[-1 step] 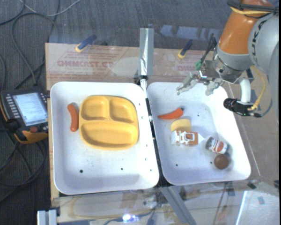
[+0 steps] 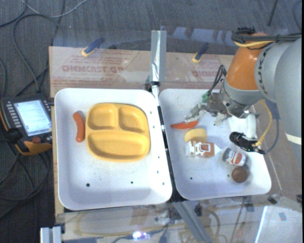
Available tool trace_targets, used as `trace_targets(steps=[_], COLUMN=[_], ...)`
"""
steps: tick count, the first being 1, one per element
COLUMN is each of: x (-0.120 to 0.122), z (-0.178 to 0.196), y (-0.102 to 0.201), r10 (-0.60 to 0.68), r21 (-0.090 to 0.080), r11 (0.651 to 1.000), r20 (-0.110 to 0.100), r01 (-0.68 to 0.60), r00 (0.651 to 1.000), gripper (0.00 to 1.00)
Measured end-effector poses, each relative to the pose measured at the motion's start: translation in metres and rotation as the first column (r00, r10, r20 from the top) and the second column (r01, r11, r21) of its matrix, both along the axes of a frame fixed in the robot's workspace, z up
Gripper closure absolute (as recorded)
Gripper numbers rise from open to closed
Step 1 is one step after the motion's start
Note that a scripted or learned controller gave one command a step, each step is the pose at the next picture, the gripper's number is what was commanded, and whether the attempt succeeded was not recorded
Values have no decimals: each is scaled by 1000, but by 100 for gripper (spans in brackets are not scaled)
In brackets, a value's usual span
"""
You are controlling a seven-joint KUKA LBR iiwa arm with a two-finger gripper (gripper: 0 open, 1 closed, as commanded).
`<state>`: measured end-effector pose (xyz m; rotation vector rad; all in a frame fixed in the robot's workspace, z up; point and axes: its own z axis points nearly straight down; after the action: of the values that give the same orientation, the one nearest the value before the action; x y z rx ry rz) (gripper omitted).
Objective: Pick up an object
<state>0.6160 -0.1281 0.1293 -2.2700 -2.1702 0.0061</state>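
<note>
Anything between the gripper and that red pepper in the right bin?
Nothing visible. The gripper hangs just above and right of the red pepper, with bare bin floor between them. The yellow piece lies just below the pepper, off the path.

Yellow divided tray (image 2: 118, 131) smooth glossy plastic; white bins (image 2: 66, 186) matt plastic, speckled; bench (image 2: 71, 70) looks like cardboard w/ clear film.

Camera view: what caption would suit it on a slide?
Robot arm's gripper hovers over the right bin of small items, near an orange-red piece; a yellow tray sits in the left bin.
</note>
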Motion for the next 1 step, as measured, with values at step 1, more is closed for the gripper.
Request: trace_targets(steps=[1], x=[25], z=[-39], y=[16], r10=[416], r21=[-5], r11=[909], r20=[10], r01=[-416], r00=[909], gripper=[0])
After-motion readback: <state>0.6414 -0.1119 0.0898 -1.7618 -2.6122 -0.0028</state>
